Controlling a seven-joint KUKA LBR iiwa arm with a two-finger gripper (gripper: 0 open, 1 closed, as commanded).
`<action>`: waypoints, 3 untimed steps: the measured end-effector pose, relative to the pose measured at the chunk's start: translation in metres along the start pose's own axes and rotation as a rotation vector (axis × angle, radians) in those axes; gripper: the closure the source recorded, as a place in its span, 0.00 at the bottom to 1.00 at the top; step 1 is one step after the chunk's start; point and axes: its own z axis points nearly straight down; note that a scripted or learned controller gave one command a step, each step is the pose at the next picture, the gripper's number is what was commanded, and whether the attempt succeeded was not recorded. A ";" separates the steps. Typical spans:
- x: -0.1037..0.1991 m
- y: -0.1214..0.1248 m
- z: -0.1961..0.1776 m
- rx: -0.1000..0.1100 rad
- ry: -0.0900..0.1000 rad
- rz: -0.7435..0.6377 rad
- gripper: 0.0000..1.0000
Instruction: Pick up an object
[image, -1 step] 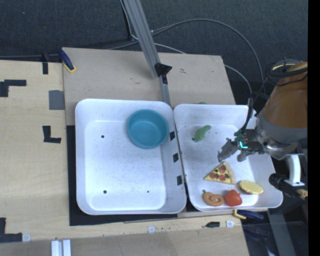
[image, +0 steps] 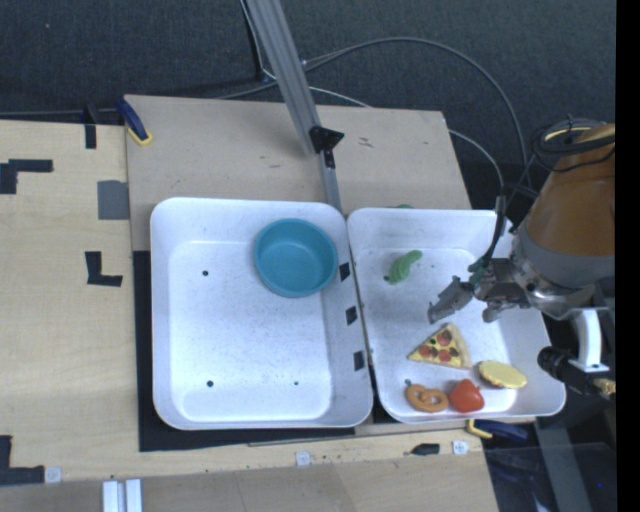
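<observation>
In the right bin (image: 400, 225) lie several toy foods: a green piece (image: 403, 265) near the back, a pizza slice (image: 441, 347), an orange ring (image: 427, 397), a red tomato-like piece (image: 466, 396) and a yellow piece (image: 502, 375) at the front. My gripper (image: 470, 303) hangs over the right bin, just behind the pizza slice. Its two fingers are spread and open, with nothing between them. A blue bowl (image: 295, 257) sits at the back of the left bin (image: 180, 330).
A grey pole (image: 300, 95) slants down from the top to the seam between the bins. Cables run across the dark floor behind the bench. A divider with black clips (image: 352, 315) separates the bins.
</observation>
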 end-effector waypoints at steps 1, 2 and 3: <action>0.000 -0.002 0.042 0.002 0.000 0.000 0.00; -0.006 0.005 0.092 0.003 0.000 0.000 0.00; -0.007 0.007 0.139 -0.005 -0.002 0.001 0.00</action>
